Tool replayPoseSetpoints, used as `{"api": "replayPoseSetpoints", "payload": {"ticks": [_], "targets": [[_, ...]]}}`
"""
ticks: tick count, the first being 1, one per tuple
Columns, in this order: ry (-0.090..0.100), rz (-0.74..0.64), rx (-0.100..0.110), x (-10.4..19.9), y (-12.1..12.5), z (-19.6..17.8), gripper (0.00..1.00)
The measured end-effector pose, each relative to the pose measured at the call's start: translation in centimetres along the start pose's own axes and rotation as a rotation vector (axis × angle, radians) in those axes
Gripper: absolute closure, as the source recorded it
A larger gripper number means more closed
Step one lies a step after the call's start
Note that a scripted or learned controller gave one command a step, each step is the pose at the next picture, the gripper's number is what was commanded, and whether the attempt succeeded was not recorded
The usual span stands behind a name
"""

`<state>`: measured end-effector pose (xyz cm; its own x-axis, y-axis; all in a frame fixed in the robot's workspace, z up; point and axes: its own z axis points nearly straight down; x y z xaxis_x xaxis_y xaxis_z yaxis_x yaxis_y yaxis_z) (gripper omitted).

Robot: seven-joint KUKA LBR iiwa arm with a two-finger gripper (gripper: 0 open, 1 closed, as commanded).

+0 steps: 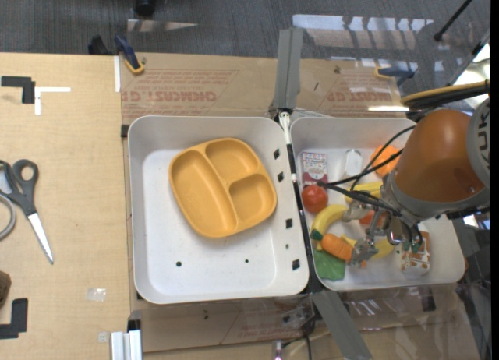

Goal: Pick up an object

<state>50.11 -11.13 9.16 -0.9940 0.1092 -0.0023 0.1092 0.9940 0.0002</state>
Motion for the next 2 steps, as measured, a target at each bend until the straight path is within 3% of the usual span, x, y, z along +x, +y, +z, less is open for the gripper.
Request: {"api": "replayPoseSetpoints", "payload": {"ticks": [1,2], "targets": [[-0.003,-0.012,0.000,-8.6,0.4,-0.6,0.00],[-0.008,-0.015,0.001,-8.7,0.5,-1.6,1.00]]}}
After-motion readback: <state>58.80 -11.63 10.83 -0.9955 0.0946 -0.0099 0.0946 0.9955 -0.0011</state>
